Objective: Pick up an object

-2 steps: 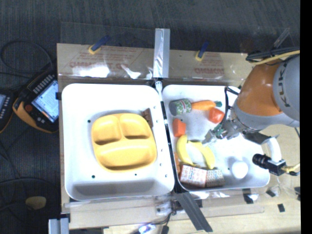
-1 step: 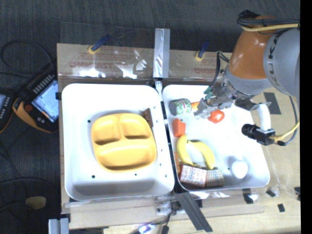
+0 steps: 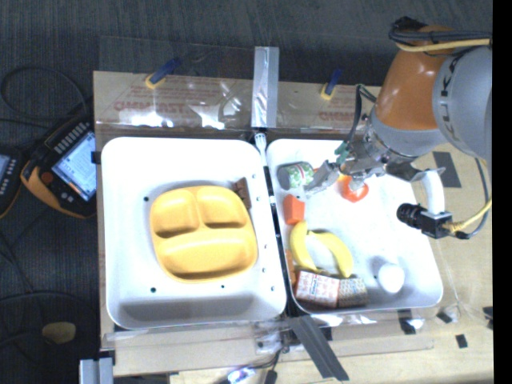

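- Two bins sit side by side; the gripper hangs low at the far end of the right bin, beside a red-orange object, and whether it's open or closed I cannot tell.
- Likely slip: closing beside the object and nudging it toward the green-labelled can.
- Nearer lie an orange block, banana, snack box and white ball; a yellow tray fills the left bin.

Open floor mid-right bin; crowded along its left wall by can, orange block, banana; box and white ball at front edge.
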Controlling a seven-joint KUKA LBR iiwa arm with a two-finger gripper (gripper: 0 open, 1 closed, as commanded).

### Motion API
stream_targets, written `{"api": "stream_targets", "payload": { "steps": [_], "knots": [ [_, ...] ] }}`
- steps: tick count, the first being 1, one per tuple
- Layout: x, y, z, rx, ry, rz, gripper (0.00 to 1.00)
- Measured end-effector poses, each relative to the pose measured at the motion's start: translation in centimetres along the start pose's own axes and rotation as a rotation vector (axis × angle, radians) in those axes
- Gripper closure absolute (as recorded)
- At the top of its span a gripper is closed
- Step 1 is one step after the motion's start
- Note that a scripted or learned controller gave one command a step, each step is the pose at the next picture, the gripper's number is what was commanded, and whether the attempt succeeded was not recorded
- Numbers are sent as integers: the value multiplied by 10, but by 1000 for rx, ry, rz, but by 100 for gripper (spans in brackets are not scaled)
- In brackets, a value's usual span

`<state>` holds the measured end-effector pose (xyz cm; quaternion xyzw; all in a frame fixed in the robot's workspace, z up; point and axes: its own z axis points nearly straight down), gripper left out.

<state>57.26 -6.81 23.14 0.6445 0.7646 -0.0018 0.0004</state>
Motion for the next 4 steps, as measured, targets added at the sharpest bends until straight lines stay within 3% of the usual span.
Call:
{"api": "stream_targets", "payload": {
  "steps": [1,2,3,4],
  "knots": [
    [-72,-40,121,1,2,-61,0],
    [-44,-66,141,-16,-10,-393,0],
    [-43,-65,131,-19,-8,-393,100],
    [8,-32,48,0,3,-156,100]
  ]
}}
